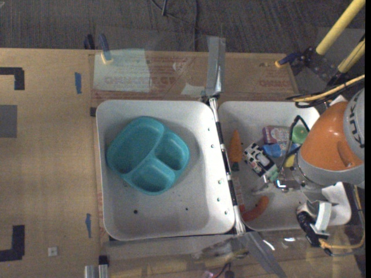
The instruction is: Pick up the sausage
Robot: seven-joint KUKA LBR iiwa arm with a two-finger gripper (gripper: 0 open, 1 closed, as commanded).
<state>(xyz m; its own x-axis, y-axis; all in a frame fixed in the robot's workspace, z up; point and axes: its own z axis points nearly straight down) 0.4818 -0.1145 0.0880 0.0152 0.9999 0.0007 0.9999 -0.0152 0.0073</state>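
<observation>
The sausage point(255, 208) is a reddish-brown curved piece. It lies in the right bin point(243, 117) near that bin's front left corner, free of the other items. My gripper point(278, 182) hangs over the middle of the right bin, up and to the right of the sausage and apart from it. The arm's orange band point(330, 145) and grey wrist cover much of the bin's right side.
An orange carrot-like piece point(235, 146) lies along the right bin's left wall. A black-and-white toy point(255, 155), a blue item point(272, 151), a purple box point(276, 134) and a green item point(299, 133) cluster just behind the gripper. A teal divided plate point(148, 154) sits in the left bin point(168, 219).
</observation>
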